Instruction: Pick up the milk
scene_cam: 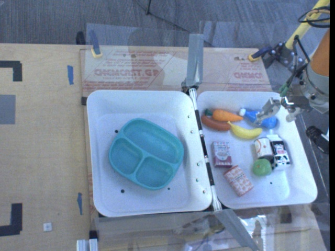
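Observation:
The milk (281, 157) is a small white carton with black cow patches, lying near the right wall of the right bin (301, 195). A small tan and white carton (263, 147) touches its left side, and a green round fruit (261, 167) sits just in front of that. My gripper (280, 111) hovers over the bin's back right area, above and behind the milk, clearly apart from it. Its two fingers stand spread open with nothing between them.
The right bin also holds a carrot (226, 115), a red sausage (215, 123), a banana (245, 132), a blue toy (261, 119) and two pink cartons (222, 153) (238, 180). A teal divided plate (147, 153) lies in the left bin (99, 114).

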Controlling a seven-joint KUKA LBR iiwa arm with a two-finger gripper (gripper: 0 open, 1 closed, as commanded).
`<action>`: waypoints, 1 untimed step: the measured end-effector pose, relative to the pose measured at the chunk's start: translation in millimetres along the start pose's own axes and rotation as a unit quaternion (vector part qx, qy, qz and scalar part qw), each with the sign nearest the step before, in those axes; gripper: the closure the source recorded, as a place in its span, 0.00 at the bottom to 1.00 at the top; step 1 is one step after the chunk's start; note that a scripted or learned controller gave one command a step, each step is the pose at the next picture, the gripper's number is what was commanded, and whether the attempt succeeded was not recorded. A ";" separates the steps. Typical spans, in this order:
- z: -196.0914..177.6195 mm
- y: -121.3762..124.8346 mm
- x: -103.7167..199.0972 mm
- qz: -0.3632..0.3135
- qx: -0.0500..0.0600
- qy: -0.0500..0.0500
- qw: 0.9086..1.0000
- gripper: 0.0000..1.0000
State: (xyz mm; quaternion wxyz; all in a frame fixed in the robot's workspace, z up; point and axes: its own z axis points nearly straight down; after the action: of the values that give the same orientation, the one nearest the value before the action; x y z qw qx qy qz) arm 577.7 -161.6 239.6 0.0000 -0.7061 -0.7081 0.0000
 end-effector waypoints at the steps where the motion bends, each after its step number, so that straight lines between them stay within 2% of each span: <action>1: 13.1 -1.1 58.3 0.097 0.001 0.000 0.995 0.00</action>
State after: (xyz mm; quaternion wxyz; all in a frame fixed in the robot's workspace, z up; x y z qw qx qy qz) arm 576.5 -103.3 226.5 0.0010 -0.7714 -0.6364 0.0005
